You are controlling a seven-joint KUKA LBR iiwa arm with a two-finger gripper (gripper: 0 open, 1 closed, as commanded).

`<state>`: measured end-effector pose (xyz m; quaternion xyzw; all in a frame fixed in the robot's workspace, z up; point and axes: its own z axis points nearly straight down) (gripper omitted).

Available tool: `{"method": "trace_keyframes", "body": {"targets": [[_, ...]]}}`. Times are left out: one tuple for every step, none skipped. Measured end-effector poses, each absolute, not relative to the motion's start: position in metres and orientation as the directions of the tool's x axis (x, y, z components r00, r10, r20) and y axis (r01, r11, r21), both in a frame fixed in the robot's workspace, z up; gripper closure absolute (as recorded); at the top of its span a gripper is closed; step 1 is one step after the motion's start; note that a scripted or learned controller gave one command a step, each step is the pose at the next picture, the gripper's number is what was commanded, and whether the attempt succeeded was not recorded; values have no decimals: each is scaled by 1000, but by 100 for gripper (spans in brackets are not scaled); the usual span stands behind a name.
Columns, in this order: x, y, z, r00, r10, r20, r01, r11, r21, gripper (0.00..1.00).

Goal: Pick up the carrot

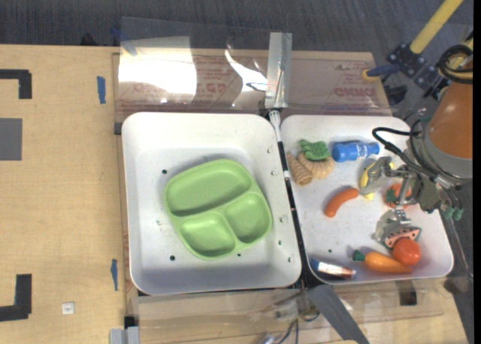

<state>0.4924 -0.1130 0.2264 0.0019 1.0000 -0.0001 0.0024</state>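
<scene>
The carrot (382,262), orange with a small green top, lies flat near the front edge of the right bin (331,233). A red tomato (407,251) touches its right end. My gripper (395,224) reaches in from the right, under the orange band of the arm (457,126). Its metal tip hangs just behind the tomato and a little up-right of the carrot. Nothing shows as held in it.
The right bin also holds an orange-red pepper (341,200), a blue bottle (353,150), a green toy (314,149), a beige pastry (307,170), a yellow piece (366,176) and a red-and-white marker (335,268). A green divided plate (218,207) sits in the left bin (143,147).
</scene>
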Motion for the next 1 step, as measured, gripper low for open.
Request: {"method": "trace_keyframes", "body": {"targets": [[480, -138, 189, -999, -42, 0, -42, 999, 0, 0]]}}
